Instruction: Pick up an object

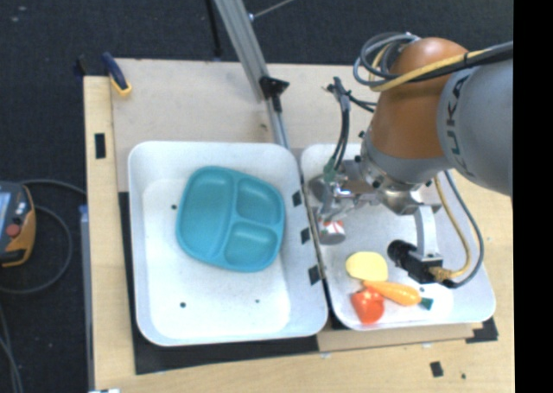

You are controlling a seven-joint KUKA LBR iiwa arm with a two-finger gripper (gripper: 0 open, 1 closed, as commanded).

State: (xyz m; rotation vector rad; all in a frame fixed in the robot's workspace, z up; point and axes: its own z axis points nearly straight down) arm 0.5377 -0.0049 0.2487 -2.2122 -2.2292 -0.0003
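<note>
My gripper [329, 210] hangs over the left edge of the right bin [471, 296], close to the wall it shares with the left bin. A small red and white thing [333, 229] sits right at the gripper's tip; I cannot tell whether it is held. In front of the gripper, toward the bin's near edge, lie a yellow rounded piece [365, 265], an orange carrot [396, 293] and a red pepper-like piece [367, 306], close together. The arm's grey and orange body covers the back of the right bin.
A teal divided plate [232, 218] lies in the left bin [164, 296]. A slanted metal rail [242, 33] runs from the top down to the gap between the bins. The bench's wooden edge [99, 236] borders the left side.
</note>
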